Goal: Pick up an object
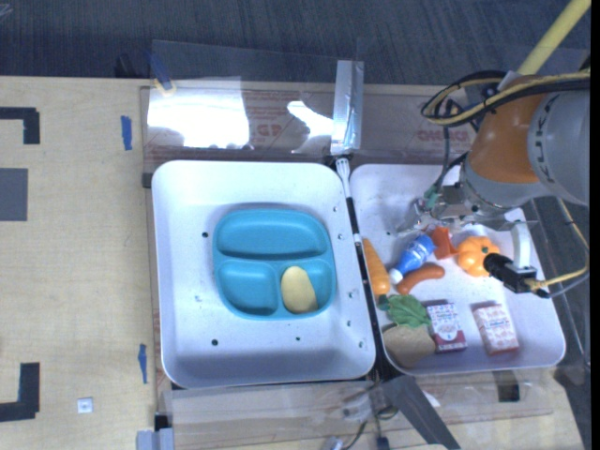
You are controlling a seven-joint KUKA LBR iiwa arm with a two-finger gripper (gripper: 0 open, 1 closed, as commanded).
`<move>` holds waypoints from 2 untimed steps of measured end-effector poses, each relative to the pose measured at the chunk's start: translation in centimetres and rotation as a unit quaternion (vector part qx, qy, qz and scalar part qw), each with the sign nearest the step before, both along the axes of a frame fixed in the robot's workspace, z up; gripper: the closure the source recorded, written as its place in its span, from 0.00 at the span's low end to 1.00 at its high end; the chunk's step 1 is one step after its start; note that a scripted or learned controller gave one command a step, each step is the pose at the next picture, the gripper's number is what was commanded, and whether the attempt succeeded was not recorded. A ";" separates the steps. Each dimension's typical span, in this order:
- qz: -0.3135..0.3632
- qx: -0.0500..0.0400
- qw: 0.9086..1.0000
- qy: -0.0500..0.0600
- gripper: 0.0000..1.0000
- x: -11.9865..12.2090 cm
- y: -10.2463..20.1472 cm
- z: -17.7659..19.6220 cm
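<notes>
The arm point(530, 143) leans in from the right, its orange band above the wrist, and its gripper point(441, 206) hangs low over the upper part of the right bin point(539, 345). Whether that gripper is clenched or released I cannot tell; the metal parts blur together against the white floor of the bin.

Just below the gripper lies a crowd of small things. A blue bottle point(413, 254) lies tilted, a red sausage point(421, 277) touching it on the lower side. An orange fruit point(473, 254) sits just beside them to the right. Along the bin's left wall runs a carrot point(376, 266), its leafy green top point(408, 309) spreading toward the front. Near the front edge lie two small red packets point(445, 325) point(495, 328) side by side, and a tan round piece point(409, 344) rests in the front left corner.

Over in the left bin point(178, 251), a blue divided tray point(272, 259) sits in the middle, with a yellow potato point(298, 290) resting in its lower right compartment. Both bins stand side by side on the desk point(66, 251).
</notes>
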State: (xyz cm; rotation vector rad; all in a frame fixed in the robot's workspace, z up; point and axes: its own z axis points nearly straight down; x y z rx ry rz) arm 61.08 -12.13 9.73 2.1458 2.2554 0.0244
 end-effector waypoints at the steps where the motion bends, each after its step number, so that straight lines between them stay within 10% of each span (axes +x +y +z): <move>1: 0.024 0.004 1.000 0.013 0.00 -1.1 4.7 8.9; 2: 0.106 0.002 0.994 0.012 0.00 -0.7 1.4 -0.3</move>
